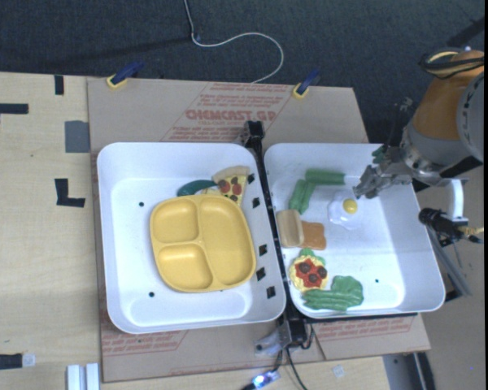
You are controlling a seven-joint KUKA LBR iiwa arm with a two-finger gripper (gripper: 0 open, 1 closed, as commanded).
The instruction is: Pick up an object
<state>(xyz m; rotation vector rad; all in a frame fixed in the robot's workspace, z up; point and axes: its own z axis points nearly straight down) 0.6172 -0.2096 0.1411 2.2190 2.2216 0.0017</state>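
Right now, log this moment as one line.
end effector: over right bin, near fried egg | holding: unclear | yellow tray: left bin

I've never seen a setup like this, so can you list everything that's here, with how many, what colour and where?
Bins: two, white, side by side on the bench.
Divided plate: one, yellow, middle of the left bin.
Pizza slice: one, tan with red spots, left bin, behind the plate.
Dark green piece: one, left bin, mostly hidden by the plate.
Green sticks: two, right bin, far side.
Fried egg: one, white with yellow yolk, right bin.
Bread slices: two, tan and orange, right bin.
Second pizza slice: one, right bin.
Leafy greens: one, right bin, near edge.
Clips: two, on the cardboard.
Cable: one, white, on the dark floor.
Arm: one, grey and orange, at right.
Gripper: one, over the right bin.
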